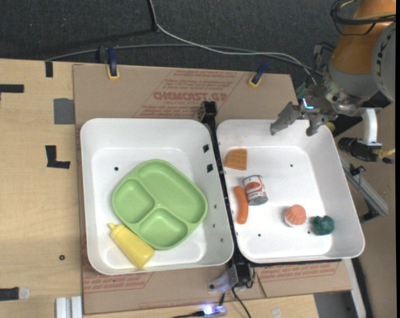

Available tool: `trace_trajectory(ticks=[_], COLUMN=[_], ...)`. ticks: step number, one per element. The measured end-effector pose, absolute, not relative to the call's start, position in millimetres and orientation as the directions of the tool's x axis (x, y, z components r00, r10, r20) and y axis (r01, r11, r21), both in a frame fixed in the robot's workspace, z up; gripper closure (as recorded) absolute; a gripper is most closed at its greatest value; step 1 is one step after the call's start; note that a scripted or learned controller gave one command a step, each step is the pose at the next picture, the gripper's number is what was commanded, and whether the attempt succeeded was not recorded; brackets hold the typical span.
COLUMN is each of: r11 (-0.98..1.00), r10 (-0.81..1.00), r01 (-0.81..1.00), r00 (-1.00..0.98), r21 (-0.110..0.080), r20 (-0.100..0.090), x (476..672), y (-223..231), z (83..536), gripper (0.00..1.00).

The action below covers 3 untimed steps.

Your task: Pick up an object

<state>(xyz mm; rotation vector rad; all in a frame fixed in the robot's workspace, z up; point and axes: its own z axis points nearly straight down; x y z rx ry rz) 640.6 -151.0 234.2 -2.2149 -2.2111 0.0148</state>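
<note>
Gripper (298, 125) above the right bin's (342, 177) far edge, fingers spread apart, seemingly gripping nothing. Inside that bin: orange wedge (236, 159), can (255, 190), carrot (242, 204), pink ball (295, 215), green lump (322, 225).

Two bins sat side by side on the bench (28, 197). In the left bin (94, 138) a divided plate (159, 204) lay near the middle, with a squeeze bottle (130, 245) touching its near-left edge. In the right bin (332, 244), a wedge of bread (236, 159) lay toward the far-left. Nearer than it stood a small can (255, 190), with a sausage (242, 205) just beside it on the left. Further right and nearer lay a round fruit (295, 215), with a broccoli piece (322, 225) just right of it. My claw (299, 121) hung above the right bin's far rim, apart from everything inside.
</note>
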Motion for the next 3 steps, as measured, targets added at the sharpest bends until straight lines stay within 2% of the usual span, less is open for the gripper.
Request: trace_trajectory(ticks=[1, 3], r11=[0.002, 0.002], r10=[1.0, 1.0], r01=[1.0, 1.0], r00=[-0.002, -0.002], r21=[-0.002, -0.006], r20=[0.0, -0.001], x=[643.0, 660.2], y=[-150.5, -151.1], z=[243.2, 137.6], gripper=[0.0, 0.0])
